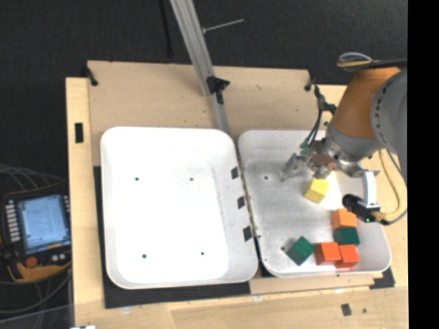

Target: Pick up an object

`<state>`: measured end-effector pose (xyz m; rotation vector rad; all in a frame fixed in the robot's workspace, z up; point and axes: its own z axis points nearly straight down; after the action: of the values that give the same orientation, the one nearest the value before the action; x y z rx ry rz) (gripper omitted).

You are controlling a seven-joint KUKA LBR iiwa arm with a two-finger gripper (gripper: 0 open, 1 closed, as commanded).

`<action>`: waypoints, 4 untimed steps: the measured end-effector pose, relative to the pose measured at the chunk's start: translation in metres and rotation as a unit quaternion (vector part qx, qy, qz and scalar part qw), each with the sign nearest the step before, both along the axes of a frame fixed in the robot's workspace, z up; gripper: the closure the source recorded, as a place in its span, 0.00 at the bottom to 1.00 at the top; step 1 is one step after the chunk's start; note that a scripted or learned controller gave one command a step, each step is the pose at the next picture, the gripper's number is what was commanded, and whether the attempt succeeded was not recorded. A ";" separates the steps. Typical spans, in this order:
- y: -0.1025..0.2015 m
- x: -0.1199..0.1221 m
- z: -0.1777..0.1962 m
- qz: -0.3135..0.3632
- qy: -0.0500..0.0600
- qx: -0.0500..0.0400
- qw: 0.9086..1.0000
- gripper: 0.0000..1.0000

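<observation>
A grey robot arm with an orange band reaches in from the right over the right-hand shallow white bin (274,252), its two-finger gripper (317,171) hanging directly above a small yellow block (315,190), which shows just under the fingertips; whether the fingers grip the block or only hover at it cannot be told. In the bin's near right corner lie three orange blocks (336,252) and two green blocks (300,250), close together. The left-hand white bin (171,204) sits alongside.

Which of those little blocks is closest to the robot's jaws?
The yellow block, alone just below the gripper; the orange and green blocks cluster farther down.
</observation>
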<state>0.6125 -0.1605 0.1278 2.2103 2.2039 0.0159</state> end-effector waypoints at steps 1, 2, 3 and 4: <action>-0.002 0.000 0.009 -0.003 -0.001 0.000 1.000 1.00; -0.002 -0.001 0.074 0.003 0.007 0.002 1.000 1.00; -0.003 -0.010 0.129 0.002 0.007 0.003 1.000 1.00; -0.004 -0.009 0.173 0.003 0.007 0.003 1.000 1.00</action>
<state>0.6040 -0.1648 0.3006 2.2133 2.2207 0.0055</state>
